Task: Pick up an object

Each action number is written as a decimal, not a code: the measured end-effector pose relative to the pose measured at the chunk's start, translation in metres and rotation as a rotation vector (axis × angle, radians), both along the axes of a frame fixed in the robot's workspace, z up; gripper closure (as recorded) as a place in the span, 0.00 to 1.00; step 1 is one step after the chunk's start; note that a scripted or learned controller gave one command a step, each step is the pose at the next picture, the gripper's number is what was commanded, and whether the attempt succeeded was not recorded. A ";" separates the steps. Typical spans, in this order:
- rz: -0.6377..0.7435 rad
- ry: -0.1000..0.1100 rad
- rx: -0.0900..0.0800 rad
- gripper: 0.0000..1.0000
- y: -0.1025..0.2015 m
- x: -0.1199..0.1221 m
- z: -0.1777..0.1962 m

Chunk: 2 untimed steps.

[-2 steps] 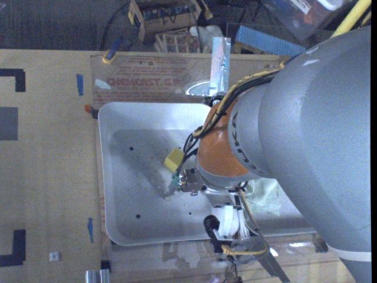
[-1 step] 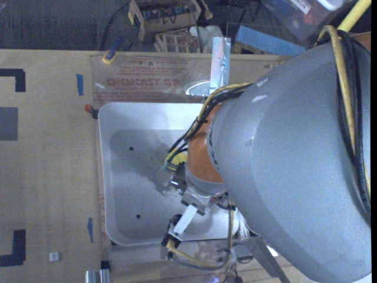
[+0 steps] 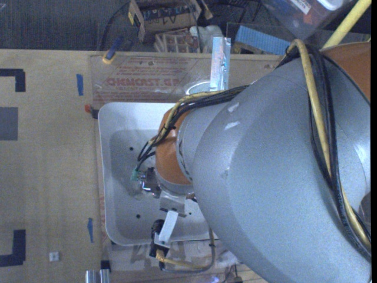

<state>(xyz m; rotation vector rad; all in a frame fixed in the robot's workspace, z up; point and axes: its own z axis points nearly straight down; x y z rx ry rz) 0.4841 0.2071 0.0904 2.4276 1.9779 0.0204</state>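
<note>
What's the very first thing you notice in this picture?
The huge grey arm fills the right side, with yellow and black cables running along it. Its orange band sits over the white bin in the middle, on the tan bench.

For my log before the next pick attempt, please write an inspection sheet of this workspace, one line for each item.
Surface: light wooden bench with black corner marks and blue tape pieces.
Job's things: white bin; no object to pick can be made out, as the arm hides much of it.
Clutter: nothing seen.
Grippers: grey arm with orange band reaches low into the bin; jaws hidden.
Cables: black and yellow cables run along the arm.
Surroundings: clear plastic sheet, boxes and crates behind the bench.
</note>
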 end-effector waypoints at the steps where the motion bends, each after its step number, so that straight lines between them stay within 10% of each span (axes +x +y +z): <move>1: -0.563 0.008 0.013 0.00 -0.069 -0.001 0.000; 2: -0.560 0.008 0.014 1.00 -0.068 -0.001 0.010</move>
